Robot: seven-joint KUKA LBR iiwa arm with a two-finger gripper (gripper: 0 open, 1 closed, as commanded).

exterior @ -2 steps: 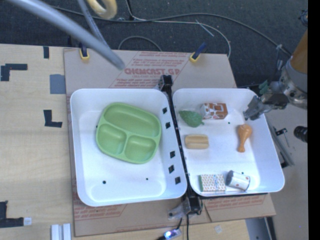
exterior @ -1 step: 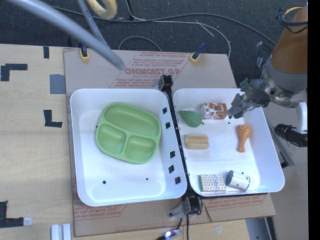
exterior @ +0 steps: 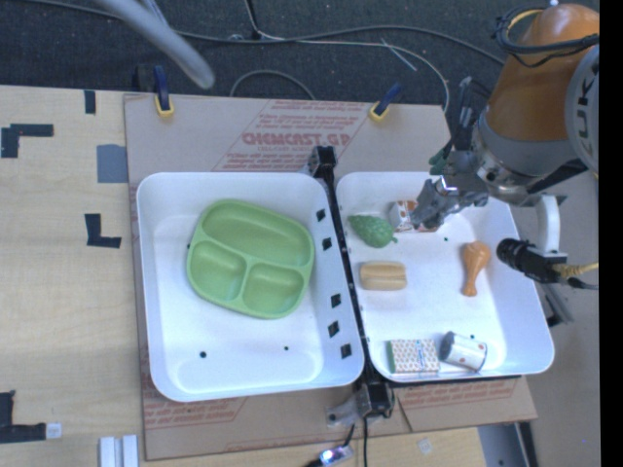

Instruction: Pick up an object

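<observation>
My gripper (exterior: 421, 214) hangs over the upper part of the right bin (exterior: 516, 343), coming in from the right. Just left of its tip sits a green leafy toy vegetable (exterior: 371, 229), with a small light-coloured item (exterior: 401, 210) right at the fingers. Below them lies a tan bread roll (exterior: 383, 275). An orange-brown drumstick (exterior: 474, 264) lies to the right. Near the bin's front edge rest a pale patterned box (exterior: 414, 356) and a small silver can (exterior: 462, 350) on its side.
The left bin (exterior: 165, 339) holds a green divided plate (exterior: 251, 258). A black clip strip (exterior: 336, 270) runs along the divider between the bins. Cables cross the dark floor behind the bench, and a black fitting (exterior: 531, 258) sticks out at the right bin's edge.
</observation>
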